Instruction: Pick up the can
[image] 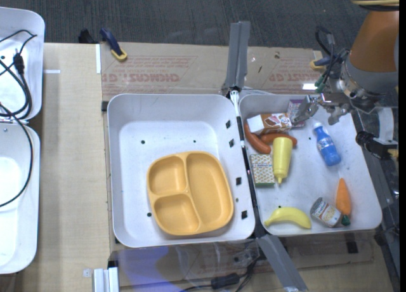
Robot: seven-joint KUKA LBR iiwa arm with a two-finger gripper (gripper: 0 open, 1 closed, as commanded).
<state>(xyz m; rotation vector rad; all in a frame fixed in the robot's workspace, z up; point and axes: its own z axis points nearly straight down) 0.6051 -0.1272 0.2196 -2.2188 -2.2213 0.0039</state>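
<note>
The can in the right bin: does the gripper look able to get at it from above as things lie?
Probably yes. The can lies on its side, bare from above, though the carrot crowds it; the gripper is across the bin.

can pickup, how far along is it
Nothing looks done: the can lies on its side near the right bin's front edge, between banana and carrot. The gripper hangs at the bin's back edge, far from it. Approach, grasp and lift all remain.

arm (378, 43) cut off at right edge
</note>
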